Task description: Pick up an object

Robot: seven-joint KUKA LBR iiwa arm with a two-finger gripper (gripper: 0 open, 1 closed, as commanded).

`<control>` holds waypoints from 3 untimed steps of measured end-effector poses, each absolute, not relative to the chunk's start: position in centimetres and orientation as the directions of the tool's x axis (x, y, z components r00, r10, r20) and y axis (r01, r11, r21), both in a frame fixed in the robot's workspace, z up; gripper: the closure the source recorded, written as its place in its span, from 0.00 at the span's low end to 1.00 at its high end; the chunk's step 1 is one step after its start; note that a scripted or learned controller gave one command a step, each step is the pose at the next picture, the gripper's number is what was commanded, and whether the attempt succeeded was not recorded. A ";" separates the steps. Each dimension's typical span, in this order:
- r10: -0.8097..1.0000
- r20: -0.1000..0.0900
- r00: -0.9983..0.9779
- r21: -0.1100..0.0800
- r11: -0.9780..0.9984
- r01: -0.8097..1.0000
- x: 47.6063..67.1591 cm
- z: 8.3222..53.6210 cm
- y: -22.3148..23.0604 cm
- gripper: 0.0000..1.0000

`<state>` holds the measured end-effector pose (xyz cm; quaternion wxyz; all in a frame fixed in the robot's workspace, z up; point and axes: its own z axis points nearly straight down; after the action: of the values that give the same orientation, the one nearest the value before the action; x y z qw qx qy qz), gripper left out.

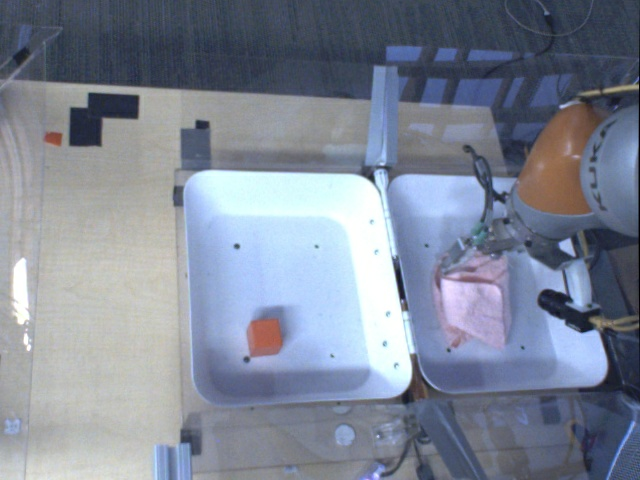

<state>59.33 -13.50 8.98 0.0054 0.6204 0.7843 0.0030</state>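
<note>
A pink cloth (474,305) is in the right bin (432,203). Its top edge is bunched up and drawn to a point under my gripper (476,246). The gripper reaches in from the right below the orange band (556,173) and is shut on that bunched top edge. The rest of the cloth hangs down and spreads toward the bin's front. A small orange block (265,337) lies in the left bin (230,203), near its front left, far from the gripper.
A metal divider (382,128) runs back from between the two bins. Black markers (98,116) and a small orange tag (52,139) sit on the wooden bench at far left. Cables and a black fitting (562,308) hang by the right bin's right side.
</note>
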 end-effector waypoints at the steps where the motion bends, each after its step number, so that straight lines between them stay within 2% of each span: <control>1: 0.968 -0.006 -0.253 0.013 0.253 0.967 57.1 9.0 -17.0 0.00; 2: 0.935 -0.007 -0.356 0.015 0.356 0.935 54.9 9.0 -12.2 0.00; 3: 0.995 -0.004 -0.099 0.016 0.099 0.995 56.1 9.1 -9.0 0.00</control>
<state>56.08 -8.95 9.05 0.0068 0.6713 0.7412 0.0049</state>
